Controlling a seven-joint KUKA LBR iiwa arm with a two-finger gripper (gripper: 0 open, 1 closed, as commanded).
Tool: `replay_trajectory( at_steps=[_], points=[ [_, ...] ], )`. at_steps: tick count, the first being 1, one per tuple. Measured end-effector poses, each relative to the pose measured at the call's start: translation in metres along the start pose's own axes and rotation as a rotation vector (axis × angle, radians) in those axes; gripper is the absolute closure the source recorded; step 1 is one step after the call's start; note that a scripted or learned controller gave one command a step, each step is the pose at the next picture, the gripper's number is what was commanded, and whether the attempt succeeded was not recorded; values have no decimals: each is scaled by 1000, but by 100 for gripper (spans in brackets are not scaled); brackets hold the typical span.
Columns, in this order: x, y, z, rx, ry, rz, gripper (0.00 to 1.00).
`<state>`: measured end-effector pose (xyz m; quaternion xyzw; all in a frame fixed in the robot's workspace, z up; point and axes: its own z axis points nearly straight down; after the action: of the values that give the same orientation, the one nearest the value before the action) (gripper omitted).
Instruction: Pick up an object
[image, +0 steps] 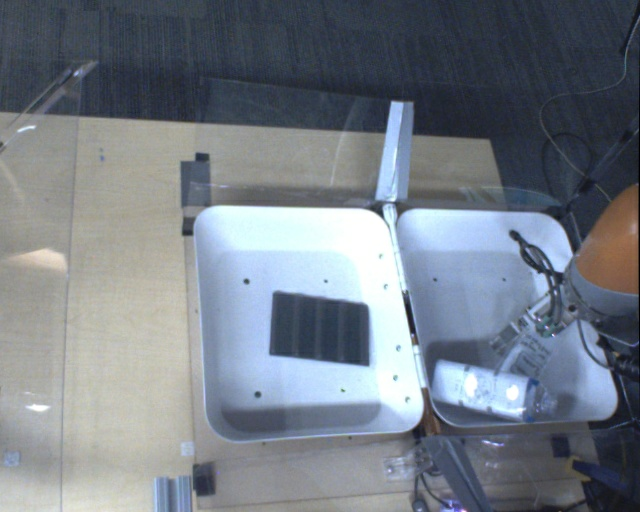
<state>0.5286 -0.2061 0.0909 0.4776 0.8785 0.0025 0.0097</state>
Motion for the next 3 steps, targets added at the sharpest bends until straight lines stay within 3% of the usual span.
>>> replay_trajectory(
  at_steps=[1,2,3],
  points=[
    [9,-13,0,-1,0,-10,0],
    [49,-11,-1,1,1,-52,0],
    [87,81,1,0,6,148,0]
  ],
)
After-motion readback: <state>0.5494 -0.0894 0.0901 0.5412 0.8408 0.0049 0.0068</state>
